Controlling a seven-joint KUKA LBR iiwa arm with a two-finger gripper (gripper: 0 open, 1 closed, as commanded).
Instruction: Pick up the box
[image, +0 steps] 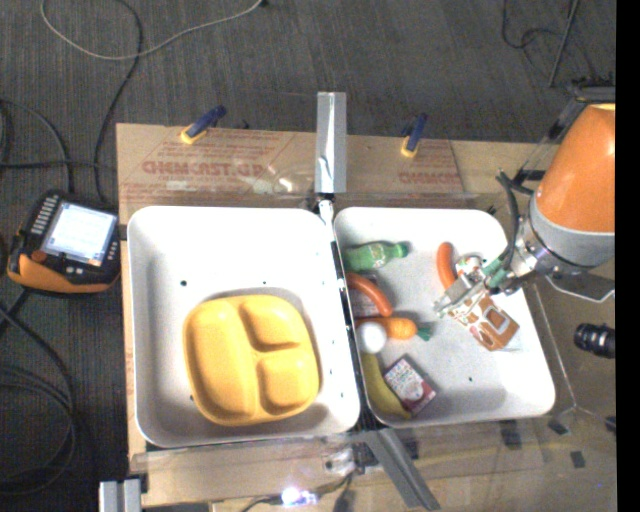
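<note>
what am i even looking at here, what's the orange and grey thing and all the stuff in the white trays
This is one camera fixed above a bench, looking down at a slant. The orange and grey thing at the right is a robot arm; its hand reaches into the right white bin, just over an orange and white box, which seems to lie on the bin floor. Whether the hand grips it is too blurred to tell.

That bin also has toy food: a green bottle, a red sausage, a second red sausage, a carrot, a white egg, a banana and a small dark red box.

The left white bin holds a yellow divided plate. The screen at far left is a control pendant.
</note>
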